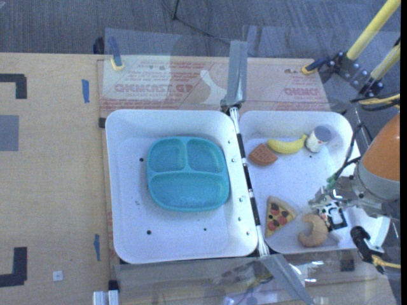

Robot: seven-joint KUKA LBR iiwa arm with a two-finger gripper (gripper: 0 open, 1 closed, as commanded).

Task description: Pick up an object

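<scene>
Gripper [329, 203] hovers beside croissant [313, 230] at right bin's [342, 127] near edge; jaws' state unclear; nothing lifted yet.

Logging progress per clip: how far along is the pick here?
Nothing looks lifted: the banana, pizza slice and croissant lie in the right bin. The gripper hangs low beside the croissant, apparently approaching. Grasping and lifting remain.

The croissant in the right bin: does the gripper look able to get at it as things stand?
Probably yes. The croissant lies uncovered near the front of the right bin, apart from the pizza slice to its left, and the gripper hovers close above and just beyond it, with nothing between them.
</scene>
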